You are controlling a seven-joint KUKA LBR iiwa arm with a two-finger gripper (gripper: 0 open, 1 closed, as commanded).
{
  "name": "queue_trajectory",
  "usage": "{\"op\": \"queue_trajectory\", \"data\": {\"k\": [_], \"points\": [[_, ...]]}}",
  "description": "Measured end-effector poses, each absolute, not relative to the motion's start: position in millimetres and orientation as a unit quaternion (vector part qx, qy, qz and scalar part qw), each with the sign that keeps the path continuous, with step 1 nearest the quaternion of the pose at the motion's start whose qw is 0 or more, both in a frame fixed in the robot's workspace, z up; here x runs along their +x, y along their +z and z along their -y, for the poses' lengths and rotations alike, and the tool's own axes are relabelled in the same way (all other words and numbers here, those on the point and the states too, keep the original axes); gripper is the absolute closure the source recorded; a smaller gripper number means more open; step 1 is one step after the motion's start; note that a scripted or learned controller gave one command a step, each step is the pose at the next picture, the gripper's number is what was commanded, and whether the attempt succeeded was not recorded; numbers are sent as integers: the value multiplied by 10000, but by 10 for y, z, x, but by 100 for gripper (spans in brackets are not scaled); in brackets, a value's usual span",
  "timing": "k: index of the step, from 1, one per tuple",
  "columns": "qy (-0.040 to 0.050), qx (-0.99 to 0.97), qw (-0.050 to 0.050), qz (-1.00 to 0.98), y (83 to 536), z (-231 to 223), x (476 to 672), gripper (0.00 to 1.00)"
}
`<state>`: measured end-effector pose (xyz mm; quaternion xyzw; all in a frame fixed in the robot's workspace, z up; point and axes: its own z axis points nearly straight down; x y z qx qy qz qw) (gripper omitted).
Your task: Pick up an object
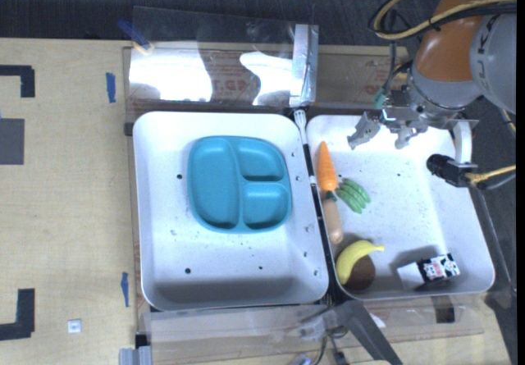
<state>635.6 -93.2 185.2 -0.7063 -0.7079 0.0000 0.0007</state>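
My gripper (384,133) hangs open over the far end of the right bin (426,191), with nothing between its two fingers. Along that bin's left wall lies an orange carrot (326,166), with a green pea pod (353,194) beside it and a tan stick-like piece (333,220) below it. At the bin's near left corner sit a yellow banana (356,253) and a brown round object (359,272). A small black and white block (435,268) rests at the near right. All of these lie nearer than the gripper.
The left bin (164,257) holds a blue divided plate (239,183). A clear plastic panel (217,64) stands behind the left bin. A black part (449,168) with a yellow cable juts in over the right bin's right edge.
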Motion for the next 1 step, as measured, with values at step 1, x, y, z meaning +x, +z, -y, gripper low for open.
{"op": "queue_trajectory", "data": {"k": [1], "points": [[-3, -7675, -8, 6411, 1577, 1153, 6660, 0]]}}
